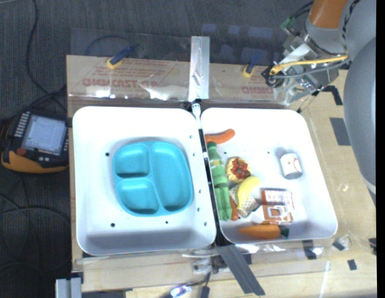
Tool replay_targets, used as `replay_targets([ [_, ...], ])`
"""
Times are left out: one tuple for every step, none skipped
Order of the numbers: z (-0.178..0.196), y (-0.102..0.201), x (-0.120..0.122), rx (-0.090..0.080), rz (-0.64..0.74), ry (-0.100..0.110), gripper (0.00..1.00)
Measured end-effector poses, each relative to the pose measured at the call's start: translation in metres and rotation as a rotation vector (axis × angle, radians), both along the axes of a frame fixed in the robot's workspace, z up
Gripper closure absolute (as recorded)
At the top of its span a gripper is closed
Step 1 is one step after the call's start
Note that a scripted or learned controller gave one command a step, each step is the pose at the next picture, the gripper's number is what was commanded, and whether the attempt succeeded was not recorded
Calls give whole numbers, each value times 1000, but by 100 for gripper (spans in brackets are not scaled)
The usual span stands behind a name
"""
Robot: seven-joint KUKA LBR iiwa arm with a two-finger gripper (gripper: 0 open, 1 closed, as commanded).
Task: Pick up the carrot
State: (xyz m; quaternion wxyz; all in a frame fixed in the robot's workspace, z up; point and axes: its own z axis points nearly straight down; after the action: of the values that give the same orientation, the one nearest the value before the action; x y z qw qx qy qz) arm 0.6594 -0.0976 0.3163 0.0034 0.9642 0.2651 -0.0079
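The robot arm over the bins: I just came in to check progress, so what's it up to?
The arm's pincer hangs above the far edge of the right bin, away from the food. The carrot lies untouched by that bin's near wall, beside a small box. The left bin holds a blue divided plate.

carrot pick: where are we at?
Done: nothing visible yet. The carrot lies on the floor of the right bin, by its near wall beside a small carton. In hand: the pincer sits beyond the bin's far right corner, away from the carrot. Left: approach, grasp, lift.
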Motion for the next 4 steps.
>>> replay_targets([
  [0,0,0,0,0,0,0],
  [-110,15,-1,7,-166,-7,0],
  [-101,15,-2,4,-164,-4,100],
  [-62,-20,-1,7,-233,-11,100],
])
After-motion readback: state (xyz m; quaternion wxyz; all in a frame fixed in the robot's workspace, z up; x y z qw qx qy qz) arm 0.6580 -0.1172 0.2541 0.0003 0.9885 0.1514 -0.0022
